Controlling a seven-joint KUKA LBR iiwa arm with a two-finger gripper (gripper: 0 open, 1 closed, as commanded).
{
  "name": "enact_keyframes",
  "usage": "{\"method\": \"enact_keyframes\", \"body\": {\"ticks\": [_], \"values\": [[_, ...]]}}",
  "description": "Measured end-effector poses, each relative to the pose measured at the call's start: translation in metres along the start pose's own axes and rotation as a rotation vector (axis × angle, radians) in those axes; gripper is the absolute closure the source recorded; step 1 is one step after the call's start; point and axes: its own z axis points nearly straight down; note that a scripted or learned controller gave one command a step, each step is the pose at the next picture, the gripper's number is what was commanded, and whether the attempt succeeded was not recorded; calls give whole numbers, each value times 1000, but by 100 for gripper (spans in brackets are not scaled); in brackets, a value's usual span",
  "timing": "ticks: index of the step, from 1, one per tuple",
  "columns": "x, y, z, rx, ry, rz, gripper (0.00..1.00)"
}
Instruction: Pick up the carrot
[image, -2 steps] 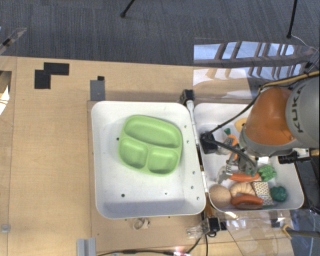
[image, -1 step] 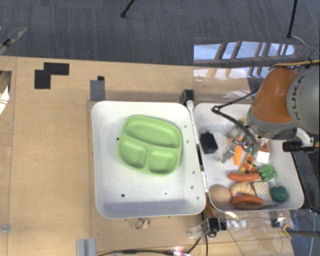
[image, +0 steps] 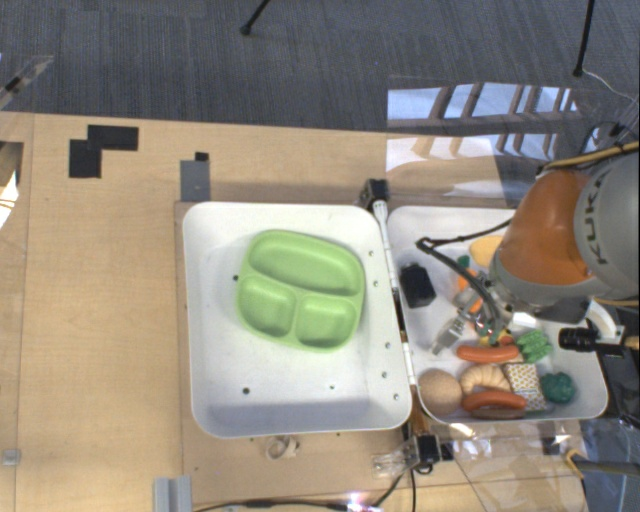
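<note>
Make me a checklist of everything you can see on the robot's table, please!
Surface: light wooden bench bearing a left white bin and a right white bin.
Job's things: carrot lies in the right bin, orange with a green top, below the claw.
Clutter: green divided plate in the left bin; black block, egg-shaped item, red sausage, green broccoli-like pieces in the right bin.
Claw: claw low over the right bin beside the carrot; grip unclear.
Cables: black cable near the arm; wires at the bench's front edge.
Surroundings: grey carpet.
</note>
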Motion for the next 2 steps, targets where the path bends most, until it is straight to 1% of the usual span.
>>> {"method": "enact_keyframes", "body": {"ticks": [1, 2], "values": [[-2, 4, -13, -6, -7, -8, 100], [4, 84, -106, -4, 2, -62, 100]]}}
